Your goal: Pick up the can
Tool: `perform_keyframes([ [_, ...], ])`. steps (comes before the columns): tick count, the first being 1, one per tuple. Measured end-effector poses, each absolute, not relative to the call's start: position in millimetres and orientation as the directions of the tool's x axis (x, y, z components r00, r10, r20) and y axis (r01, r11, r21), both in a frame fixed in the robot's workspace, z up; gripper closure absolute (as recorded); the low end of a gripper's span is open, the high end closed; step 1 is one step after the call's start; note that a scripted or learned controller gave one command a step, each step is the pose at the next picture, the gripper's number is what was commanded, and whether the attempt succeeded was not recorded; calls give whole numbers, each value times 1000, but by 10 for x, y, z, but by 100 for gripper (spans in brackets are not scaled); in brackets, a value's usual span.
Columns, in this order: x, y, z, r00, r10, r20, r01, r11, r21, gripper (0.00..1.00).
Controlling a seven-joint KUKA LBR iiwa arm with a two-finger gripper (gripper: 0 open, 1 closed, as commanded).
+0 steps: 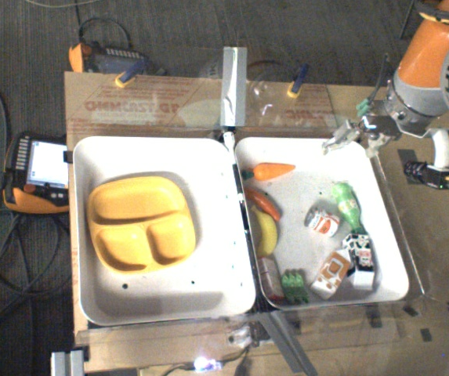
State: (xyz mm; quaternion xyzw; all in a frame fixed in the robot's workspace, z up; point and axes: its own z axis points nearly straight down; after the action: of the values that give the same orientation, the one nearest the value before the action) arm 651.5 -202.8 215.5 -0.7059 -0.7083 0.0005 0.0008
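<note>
the arm (pixel 428 53) comes in from the upper right corner, its orange band high at the edge and the grey wrist below it angled down and to the left. the gripper (pixel 348 135) sits at the end of that slant, over the top right rim of the right bin (pixel 389 210), with pale fingers pointing left toward the bin's back wall. whether the fingers are apart or together cannot be told at this size; nothing is seen between them.

the can (pixel 323 222), a small white one with a red label, lies on its side well below the gripper and slightly to its left, on the bin floor. just right of the can, and below the gripper, is a green packet (pixel 347 202) lying tilted. further below the gripper, toward the bin's near right corner, are a black-and-white carton (pixel 360 253) and an orange-and-white box (pixel 331 272), touching each other.

to the gripper's left and a little below, a carrot (pixel 273 171) lies by the back wall. lower and left again are a red pepper (pixel 262 202), a banana (pixel 266 233) and a green block (pixel 294 284) along the bin's left side.

far to the gripper's left, the left bin (pixel 91 288) holds a yellow divided tray (pixel 142 222).
</note>
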Motion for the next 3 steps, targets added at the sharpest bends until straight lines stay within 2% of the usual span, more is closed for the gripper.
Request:
perform_keyframes([
  [1,5814,-2034,942,14,1000,1,1000,-14,-2,0],
  [2,5813,-2025,1023,14,1000,3,1000,-14,-3,100],
  [3,5286,-1397,933,-443,897,-16,896,443,16,100],
])
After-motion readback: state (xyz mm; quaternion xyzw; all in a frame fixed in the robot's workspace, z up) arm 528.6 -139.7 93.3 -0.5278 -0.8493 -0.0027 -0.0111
